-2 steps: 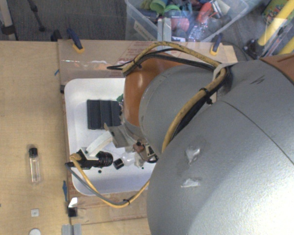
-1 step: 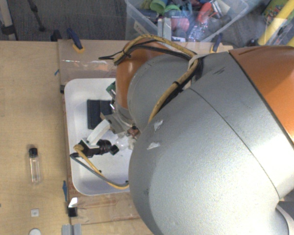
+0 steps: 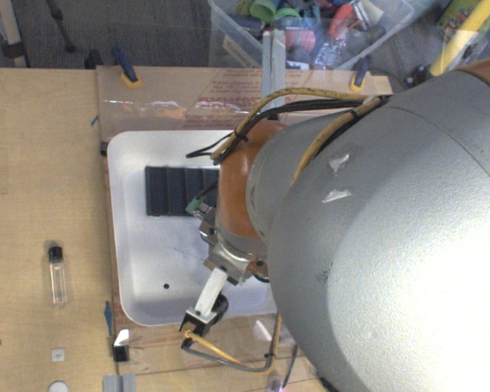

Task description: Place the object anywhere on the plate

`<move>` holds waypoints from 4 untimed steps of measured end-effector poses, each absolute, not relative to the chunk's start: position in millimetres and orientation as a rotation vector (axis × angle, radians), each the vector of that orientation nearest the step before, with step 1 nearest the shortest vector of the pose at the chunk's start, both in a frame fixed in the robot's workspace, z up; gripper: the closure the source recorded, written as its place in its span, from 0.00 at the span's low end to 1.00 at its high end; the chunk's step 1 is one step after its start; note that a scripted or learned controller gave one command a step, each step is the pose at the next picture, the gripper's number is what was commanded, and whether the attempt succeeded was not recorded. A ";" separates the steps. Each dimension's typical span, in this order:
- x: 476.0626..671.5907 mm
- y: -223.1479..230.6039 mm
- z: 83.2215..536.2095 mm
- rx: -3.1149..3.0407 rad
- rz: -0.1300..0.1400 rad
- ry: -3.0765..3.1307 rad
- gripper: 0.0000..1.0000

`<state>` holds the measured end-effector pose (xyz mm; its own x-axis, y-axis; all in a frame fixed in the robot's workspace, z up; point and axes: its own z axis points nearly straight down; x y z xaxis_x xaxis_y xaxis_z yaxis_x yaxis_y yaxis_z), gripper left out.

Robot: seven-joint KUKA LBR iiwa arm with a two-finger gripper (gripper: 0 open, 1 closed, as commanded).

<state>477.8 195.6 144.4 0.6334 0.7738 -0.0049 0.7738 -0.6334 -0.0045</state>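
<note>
We see the grey arm (image 3: 392,243) filling the right of the frame, its orange band (image 3: 233,190) and wrist bent over the middle of the white bin (image 3: 135,300); the gripper (image 3: 215,233) sits tucked beneath them, and we cannot tell whether it is wide, narrow or holding anything. A black ribbed slab (image 3: 173,191) lies flat in the bin's upper left part, its right end under the wrist. Left of the bin, a small clear vial (image 3: 57,273) lies on the wooden bench (image 3: 33,153)
</note>
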 end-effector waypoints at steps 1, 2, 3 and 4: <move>525.2 202.0 156.2 -2.178 0.000 -2.265 1.00; 577.8 222.2 88.7 -2.409 -0.007 -2.019 1.00; 481.2 221.8 90.5 -2.533 -0.013 -1.857 1.00; 530.4 225.2 89.2 -1.993 -0.013 -2.432 1.00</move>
<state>530.4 225.2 89.2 -0.1963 0.9805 0.0028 0.9805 0.1962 0.0081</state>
